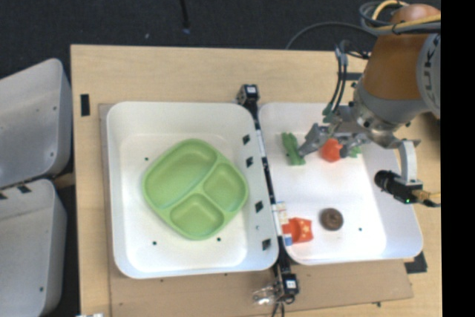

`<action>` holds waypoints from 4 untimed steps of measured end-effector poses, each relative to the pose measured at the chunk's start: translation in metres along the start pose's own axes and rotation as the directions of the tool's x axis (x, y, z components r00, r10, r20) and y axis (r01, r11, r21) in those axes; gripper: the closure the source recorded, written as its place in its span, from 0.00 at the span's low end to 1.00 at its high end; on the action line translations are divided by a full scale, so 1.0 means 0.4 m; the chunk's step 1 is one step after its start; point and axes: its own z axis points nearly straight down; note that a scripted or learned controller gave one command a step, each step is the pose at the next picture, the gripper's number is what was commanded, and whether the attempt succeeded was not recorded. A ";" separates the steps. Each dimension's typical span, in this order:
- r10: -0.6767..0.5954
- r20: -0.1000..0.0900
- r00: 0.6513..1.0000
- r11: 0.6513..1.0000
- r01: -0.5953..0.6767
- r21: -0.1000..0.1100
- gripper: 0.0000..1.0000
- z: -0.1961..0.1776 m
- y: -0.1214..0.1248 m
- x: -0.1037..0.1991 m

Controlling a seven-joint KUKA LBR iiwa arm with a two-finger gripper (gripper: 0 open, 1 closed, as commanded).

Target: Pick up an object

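1. The orange-red object is sitting in the upper part of the right bin, right of the frame's centre. It looks rounded and compact, so no clear long axis or pointing direction can be read from it.
2. The gripper is hanging directly over that object, with grey fingers splaying out to either side of it. The fingers are standing apart, and the object is showing between them, but whether they are actually touching it cannot be told.
3. The arm is reaching in from the right edge of the frame, its orange band sitting above the wrist.
4. A green piece is lying just left of the gripper, its long axis running from upper left to lower right.
5. A small brown disc is resting in the lower part of the right bin, and a red and white packet is lying near the bin's lower left corner.
6. A green divided plate is sitting in the middle of the left bin.
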 end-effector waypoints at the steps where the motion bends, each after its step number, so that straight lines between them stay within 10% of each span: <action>1: -0.001 0.001 1.000 1.000 0.001 -0.014 0.00 -0.017 0.006 0.000; 4: 0.003 0.002 1.000 1.000 -0.003 -0.009 0.00 0.325 -0.025 0.001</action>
